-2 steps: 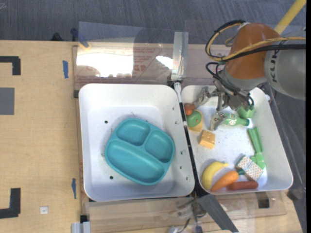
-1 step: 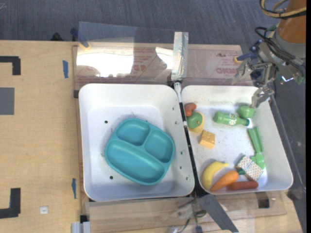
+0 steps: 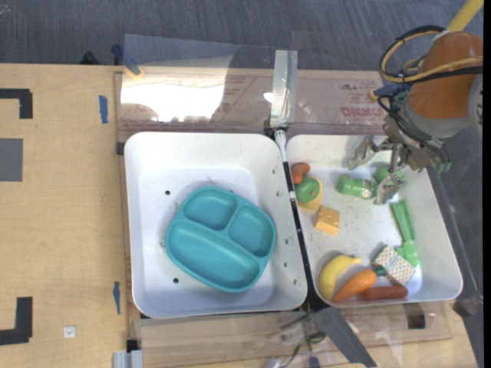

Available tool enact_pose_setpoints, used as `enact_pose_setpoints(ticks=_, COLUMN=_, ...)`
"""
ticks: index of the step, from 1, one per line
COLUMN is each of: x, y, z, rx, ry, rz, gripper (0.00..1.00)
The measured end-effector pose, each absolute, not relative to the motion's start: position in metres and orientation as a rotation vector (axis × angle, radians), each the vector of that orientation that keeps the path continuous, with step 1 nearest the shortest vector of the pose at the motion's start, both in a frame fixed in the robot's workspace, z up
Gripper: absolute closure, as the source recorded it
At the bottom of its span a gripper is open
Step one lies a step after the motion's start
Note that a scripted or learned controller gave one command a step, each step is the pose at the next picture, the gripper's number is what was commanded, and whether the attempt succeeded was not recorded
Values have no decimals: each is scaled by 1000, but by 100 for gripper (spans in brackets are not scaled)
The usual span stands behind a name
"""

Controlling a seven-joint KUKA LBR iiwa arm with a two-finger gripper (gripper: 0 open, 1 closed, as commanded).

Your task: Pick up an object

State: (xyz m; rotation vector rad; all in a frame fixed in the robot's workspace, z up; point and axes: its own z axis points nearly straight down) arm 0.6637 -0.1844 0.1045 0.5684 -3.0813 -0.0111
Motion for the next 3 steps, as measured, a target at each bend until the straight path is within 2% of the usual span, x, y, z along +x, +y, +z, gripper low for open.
enact_pose_setpoints(ticks=1, x=667, y=-223, z=87, rx=806, ry=-3044, rz=3, gripper=0)
enact_pose_setpoints(ticks=2, x=613, y=-223, z=88, rx=822, ry=-3040, rz=3, gripper=0)
enact_pose_setpoints(ticks=3, x=617, y=-222, z=103, rx=825, ry=-3053, rz=11, gripper=100)
